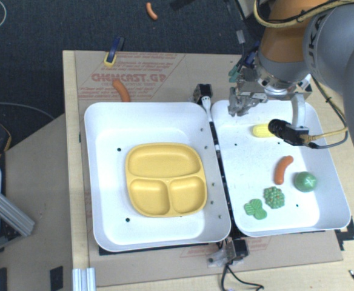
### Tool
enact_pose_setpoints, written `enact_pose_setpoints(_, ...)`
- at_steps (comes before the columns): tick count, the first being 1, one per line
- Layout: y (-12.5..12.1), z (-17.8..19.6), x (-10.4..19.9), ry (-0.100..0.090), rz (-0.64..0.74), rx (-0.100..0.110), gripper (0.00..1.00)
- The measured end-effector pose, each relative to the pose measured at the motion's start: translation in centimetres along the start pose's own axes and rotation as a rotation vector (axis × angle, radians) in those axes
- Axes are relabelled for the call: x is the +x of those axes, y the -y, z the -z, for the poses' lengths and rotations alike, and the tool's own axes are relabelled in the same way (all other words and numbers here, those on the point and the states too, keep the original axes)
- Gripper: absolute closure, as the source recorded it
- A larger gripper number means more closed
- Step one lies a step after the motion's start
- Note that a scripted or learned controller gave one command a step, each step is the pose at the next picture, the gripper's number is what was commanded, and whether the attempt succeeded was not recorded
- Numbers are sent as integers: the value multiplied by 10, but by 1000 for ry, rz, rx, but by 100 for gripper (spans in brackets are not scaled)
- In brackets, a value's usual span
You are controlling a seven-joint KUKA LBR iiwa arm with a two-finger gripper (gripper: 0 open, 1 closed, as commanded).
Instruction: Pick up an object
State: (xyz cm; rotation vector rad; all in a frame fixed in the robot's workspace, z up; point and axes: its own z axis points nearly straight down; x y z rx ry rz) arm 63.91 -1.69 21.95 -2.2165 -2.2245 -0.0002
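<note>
Toy foods lie in the right bin (331, 214): a yellow piece (260, 131) near the back, an orange sausage (282, 169) mid-bin, a green ball (305, 181) beside it, and two knobbly green pieces (274, 197) toward the front. They look light, stiff and smooth, so the ball may roll away; the sausage seems easiest, taken across its narrow middle. The claw (242, 102) hangs over the bin's back left corner, pinching nothing; whether it is spread I cannot tell.
</note>
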Motion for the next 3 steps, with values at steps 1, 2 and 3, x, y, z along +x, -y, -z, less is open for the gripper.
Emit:
enact_pose_setpoints(1,0,-3,2,1,-3,1,100)
enact_pose_setpoints(2,-2,-3,4,2,-3,-2,100)
enact_pose_setpoints(3,3,1,-3,1,-5,0,100)
